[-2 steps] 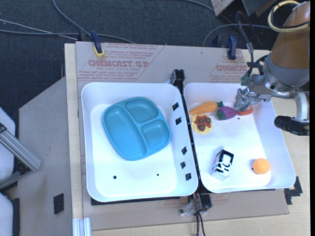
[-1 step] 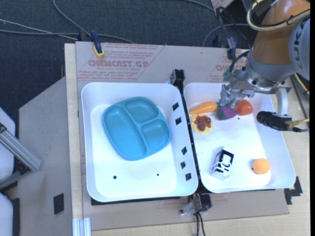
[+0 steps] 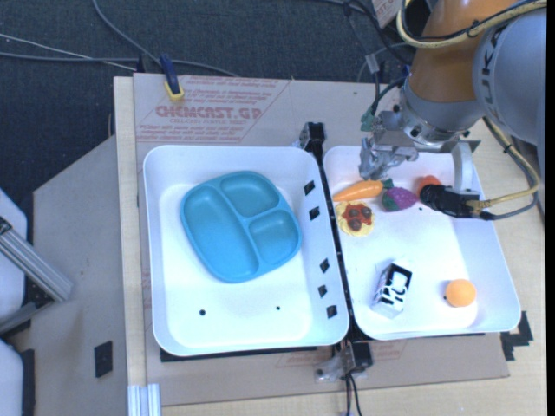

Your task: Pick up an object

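Note:
My gripper (image 3: 378, 167) hangs low over the far left corner of the right bin (image 3: 486, 250). It is just above the right end of an orange toy carrot (image 3: 355, 191), and whether it touches the carrot cannot be made out. A purple toy (image 3: 400, 198) lies right of the carrot, with a red-orange piece (image 3: 427, 183) behind it. A small round pizza-like toy (image 3: 356, 219) sits in front of the carrot. Nearer the front lie a black-and-white box (image 3: 393, 289) and an orange ball (image 3: 460, 293).
The left bin (image 3: 173, 310) holds a blue divided plate (image 3: 241, 224). A black divider with clips (image 3: 323, 224) runs between the bins. A black cable connector (image 3: 451, 201) lies over the right bin near the purple toy. The arm's orange band (image 3: 455, 24) looms above the back right.

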{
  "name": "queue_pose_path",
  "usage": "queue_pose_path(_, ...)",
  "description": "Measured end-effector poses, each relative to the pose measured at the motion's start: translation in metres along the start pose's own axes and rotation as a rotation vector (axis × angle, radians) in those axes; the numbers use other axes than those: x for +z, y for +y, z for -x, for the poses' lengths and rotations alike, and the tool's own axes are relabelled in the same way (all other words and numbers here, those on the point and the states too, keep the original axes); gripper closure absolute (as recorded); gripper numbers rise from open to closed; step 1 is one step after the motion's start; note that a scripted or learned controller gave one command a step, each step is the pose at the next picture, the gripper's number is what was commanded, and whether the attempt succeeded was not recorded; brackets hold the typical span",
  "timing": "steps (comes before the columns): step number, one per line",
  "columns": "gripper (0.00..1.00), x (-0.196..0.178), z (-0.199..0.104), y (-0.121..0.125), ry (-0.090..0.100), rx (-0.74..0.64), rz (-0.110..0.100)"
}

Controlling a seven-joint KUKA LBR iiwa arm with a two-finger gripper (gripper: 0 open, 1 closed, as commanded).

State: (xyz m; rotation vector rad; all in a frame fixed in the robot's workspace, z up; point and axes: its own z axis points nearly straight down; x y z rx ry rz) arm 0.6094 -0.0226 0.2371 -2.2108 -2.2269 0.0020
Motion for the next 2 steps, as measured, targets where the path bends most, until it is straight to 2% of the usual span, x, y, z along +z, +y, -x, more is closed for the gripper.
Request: queue_pose_path(2,1.00,0.022,-0.099,0.039,-0.001,0.001,-0.001)
